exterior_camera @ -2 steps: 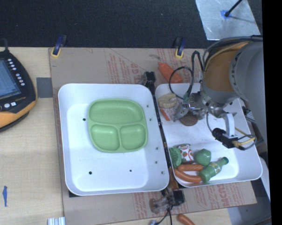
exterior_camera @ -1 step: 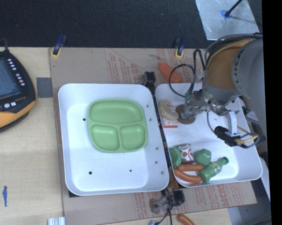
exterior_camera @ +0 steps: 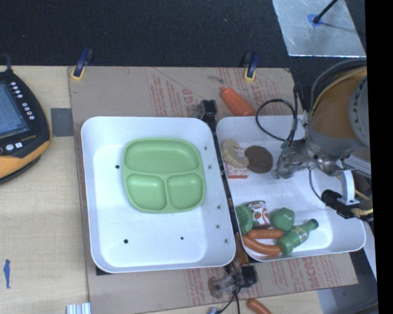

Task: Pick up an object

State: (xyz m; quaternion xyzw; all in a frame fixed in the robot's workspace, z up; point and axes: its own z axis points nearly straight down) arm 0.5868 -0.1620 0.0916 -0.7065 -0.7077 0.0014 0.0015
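My gripper (exterior_camera: 285, 167) hangs low over the right bin (exterior_camera: 329, 209), just right of a brown round cookie (exterior_camera: 259, 159) and a pale sandwich-like piece (exterior_camera: 234, 155). Nothing shows between its fingers. At the bin's front lie a small can (exterior_camera: 258, 213), a green pepper (exterior_camera: 282, 217), a green bottle (exterior_camera: 296, 235), a leafy green piece (exterior_camera: 244, 218) and an orange-red hot dog (exterior_camera: 262, 240).
The left bin (exterior_camera: 108, 209) holds a green three-part plate (exterior_camera: 163, 174). An orange carrot (exterior_camera: 236, 101) lies on the cardboard behind the bins, another orange piece (exterior_camera: 261, 308) in front. A teach pendant (exterior_camera: 10, 129) rests at far left. Black cable (exterior_camera: 276, 120) loops above the gripper.
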